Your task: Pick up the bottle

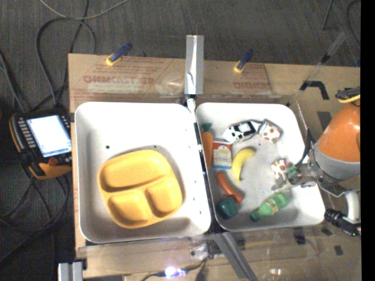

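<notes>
floor [146, 10]: dark grey carpet | cables [53, 16]: looping | bench [140, 81]: cardboard-topped

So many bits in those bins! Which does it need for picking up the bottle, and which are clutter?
Needed:
green plastic bottle
arm's tool

Clutter:
yellow divided plastic tray
yellow banana
orange carrot
small red-and-white carton
black-and-white spotted toy

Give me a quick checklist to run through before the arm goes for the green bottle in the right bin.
1. Green plastic bottle visible: ok, lying on its side near the right white bin's front edge.
2. Gripper above the bottle: not ok, it sits just behind it, toward the bin's right wall.
3. Bottle held: not ok, nothing between the fingers.
4. Room around the bottle: ok, the dark green cup lies apart on its left.
5. Finger opening: cannot tell.
</notes>
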{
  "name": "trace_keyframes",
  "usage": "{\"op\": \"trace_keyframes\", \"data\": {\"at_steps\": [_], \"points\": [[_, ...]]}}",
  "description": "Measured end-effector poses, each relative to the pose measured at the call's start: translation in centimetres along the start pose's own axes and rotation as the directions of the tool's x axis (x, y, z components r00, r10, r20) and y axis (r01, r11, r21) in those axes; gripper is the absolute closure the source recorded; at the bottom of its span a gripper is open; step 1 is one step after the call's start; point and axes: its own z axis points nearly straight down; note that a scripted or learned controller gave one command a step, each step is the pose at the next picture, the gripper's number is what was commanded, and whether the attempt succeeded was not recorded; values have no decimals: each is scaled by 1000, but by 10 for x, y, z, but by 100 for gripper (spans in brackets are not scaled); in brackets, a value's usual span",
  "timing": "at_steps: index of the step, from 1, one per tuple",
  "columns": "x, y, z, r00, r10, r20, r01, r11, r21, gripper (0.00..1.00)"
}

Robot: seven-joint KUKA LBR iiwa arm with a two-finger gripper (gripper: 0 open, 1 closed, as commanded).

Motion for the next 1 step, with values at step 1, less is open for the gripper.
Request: {"op": "trace_keyframes", "data": {"at_steps": [1], "points": [[0,0,0,1000,0,0,0,1000,0,0]]}}
